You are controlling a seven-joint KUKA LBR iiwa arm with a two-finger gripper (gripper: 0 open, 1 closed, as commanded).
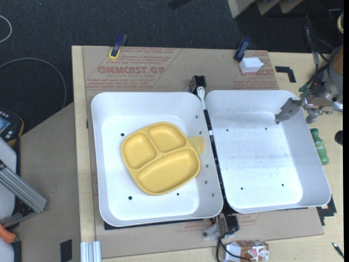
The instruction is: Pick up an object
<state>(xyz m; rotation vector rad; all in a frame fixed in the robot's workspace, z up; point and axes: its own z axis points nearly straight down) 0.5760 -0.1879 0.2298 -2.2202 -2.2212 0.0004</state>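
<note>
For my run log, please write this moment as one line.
tool: over right bin, top right corner | yellow divided plate: flat in left bin, untouched | pick: not yet done

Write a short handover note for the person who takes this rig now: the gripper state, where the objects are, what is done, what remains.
Gripper: at the right bin's upper right corner, nothing visible between its fingers; open or shut cannot be told.
Yellow divided plate: lies flat in the left bin, untouched. A small yellow piece sits at its right edge.
Done: nothing picked up.
Left: reach an object, probably the plate, grasp and lift it.
</note>
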